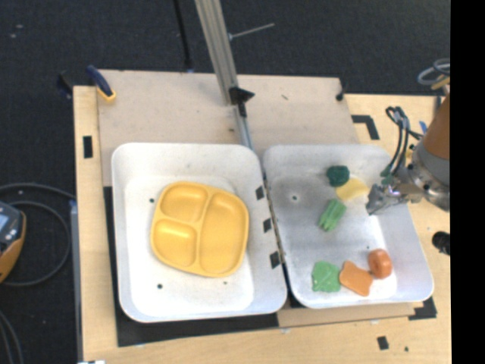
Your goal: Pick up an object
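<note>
So there are two white bins side by side on the desk [303, 340]. The left bin [129, 279] has just one thing in it, a yellow divided plate [200, 228] with three compartments, sitting roughly in the middle.

The right bin [303, 173] has six small objects. In its upper right part there's a dark green round piece [338, 175], with a pale yellow piece [351, 189] touching it just below and to the right. A bit lower and further left is a green ridged piece [331, 214], on its own. Down near the bottom edge there's a row of three: a green lump [326, 277], an orange flat piece [355, 278] just beside it, and a darker orange-red piece [380, 264] touching that one's upper right.

The arm comes in from the right edge of the frame, and the jaws [381, 200] sit over the right side of the right bin, just right of the pale yellow piece. Can't tell if the jaws are wide or narrow, too small and blurry. Nothing visible between them.
</note>
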Controlling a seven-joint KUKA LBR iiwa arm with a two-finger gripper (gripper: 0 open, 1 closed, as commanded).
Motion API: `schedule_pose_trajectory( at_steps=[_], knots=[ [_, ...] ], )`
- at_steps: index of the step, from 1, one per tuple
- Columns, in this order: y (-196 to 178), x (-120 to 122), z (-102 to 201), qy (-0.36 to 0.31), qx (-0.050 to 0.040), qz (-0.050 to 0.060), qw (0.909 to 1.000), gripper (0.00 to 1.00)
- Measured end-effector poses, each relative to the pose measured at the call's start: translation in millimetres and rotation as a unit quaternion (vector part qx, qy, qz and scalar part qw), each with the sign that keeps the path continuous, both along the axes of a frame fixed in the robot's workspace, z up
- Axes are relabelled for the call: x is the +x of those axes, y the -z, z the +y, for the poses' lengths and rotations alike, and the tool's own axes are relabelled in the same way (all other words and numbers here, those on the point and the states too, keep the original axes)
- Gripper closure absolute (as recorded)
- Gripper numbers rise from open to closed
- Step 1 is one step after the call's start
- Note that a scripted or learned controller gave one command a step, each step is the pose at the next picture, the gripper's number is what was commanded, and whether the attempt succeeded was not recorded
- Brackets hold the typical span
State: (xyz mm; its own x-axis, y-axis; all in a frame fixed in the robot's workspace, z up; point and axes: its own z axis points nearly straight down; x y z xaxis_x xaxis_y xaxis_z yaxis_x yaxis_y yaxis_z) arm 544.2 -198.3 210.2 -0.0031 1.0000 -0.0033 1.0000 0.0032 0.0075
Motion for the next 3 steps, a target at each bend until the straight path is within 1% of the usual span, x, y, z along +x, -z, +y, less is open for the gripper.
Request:
schedule_pose_trajectory(
  at_steps=[1, 2, 3],
  knots=[
    [-24.7, 1.3, -1.4, 0.0, 0.0006, 0.001, 1.0, 1.0],
    [-35.1, 13.5, 53.3, -0.003, 0.0016, 0.001, 1.0, 1.0],
    [-28.2, 16.0, 98.3, -0.002, 0.0018, 0.003, 1.0, 1.0]
  ],
)
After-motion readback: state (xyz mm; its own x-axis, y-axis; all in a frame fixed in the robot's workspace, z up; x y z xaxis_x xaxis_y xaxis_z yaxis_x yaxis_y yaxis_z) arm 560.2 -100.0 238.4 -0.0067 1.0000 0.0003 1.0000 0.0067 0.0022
